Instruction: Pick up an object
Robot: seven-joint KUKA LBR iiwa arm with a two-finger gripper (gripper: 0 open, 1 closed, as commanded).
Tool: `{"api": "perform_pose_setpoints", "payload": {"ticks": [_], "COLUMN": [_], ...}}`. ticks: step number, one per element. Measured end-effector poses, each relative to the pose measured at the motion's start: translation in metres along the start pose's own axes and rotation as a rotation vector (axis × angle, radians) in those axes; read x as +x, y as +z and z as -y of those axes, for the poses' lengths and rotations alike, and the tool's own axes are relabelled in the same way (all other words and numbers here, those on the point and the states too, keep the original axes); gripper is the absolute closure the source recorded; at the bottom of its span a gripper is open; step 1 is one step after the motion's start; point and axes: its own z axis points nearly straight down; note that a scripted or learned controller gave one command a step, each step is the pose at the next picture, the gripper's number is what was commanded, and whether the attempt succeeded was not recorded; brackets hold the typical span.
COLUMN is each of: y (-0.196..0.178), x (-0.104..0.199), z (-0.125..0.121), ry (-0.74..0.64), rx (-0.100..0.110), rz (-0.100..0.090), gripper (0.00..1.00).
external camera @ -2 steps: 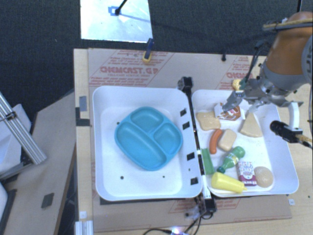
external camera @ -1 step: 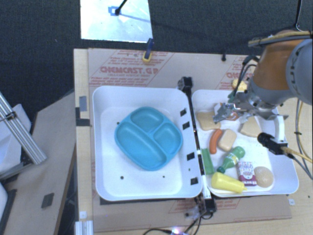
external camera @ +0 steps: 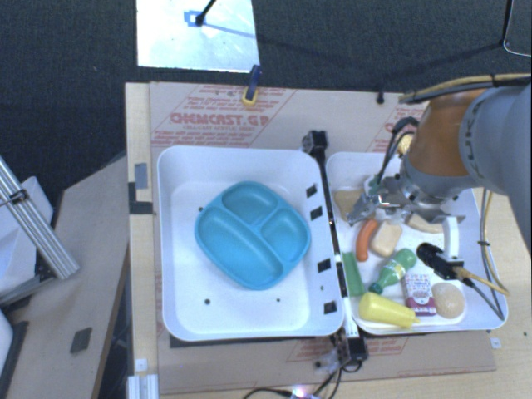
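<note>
The claw [external camera: 371,204] hangs low over the right bin [external camera: 475,327]; I cannot tell its opening. Just below it an orange carrot [external camera: 364,239] lies in that bin, long axis near vertical, beside a tan block [external camera: 386,240].

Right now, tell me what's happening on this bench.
A grey robot arm with an orange band reaches from the right over the right bin, which holds a jumble of toy food: an orange carrot, a green bottle, a yellow piece and others. Its gripper is low over the clutter near the carrot; nothing is visibly lifted. The left bin holds a blue divided plate.
</note>
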Motion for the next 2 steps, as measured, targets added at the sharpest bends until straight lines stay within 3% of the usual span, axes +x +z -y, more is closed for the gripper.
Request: {"api": "perform_pose_setpoints", "payload": {"ticks": [1, 2], "y": [0.033, 0.021], "x": [0.000, 0.000], "z": [-0.001, -0.002], "ry": [0.000, 0.001], "rx": [-0.005, -0.009], "rz": [0.001, 0.001], "gripper": [0.00, 1.00]}}
